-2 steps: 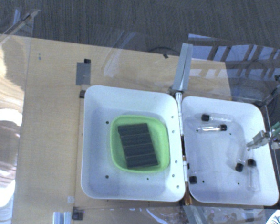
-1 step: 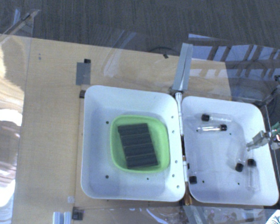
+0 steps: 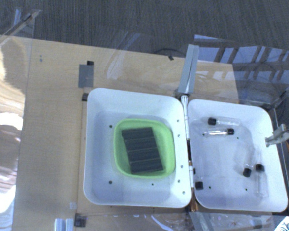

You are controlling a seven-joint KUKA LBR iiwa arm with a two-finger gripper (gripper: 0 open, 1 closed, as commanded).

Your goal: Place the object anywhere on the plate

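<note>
The green plate [image 3: 144, 147] sits in the middle of the left bin [image 3: 135, 102], and a dark ridged block [image 3: 141, 150] lies flat on it, slightly turned. Right of the plate, the right bin [image 3: 227, 202] holds clear vials with black caps [image 3: 219, 132]. Further right, at that bin's rim, the gripper [image 3: 279, 137] barely shows; its state cannot be told.

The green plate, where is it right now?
The green plate sits in the left white bin in the camera view, with a dark ridged block lying on it.
</note>
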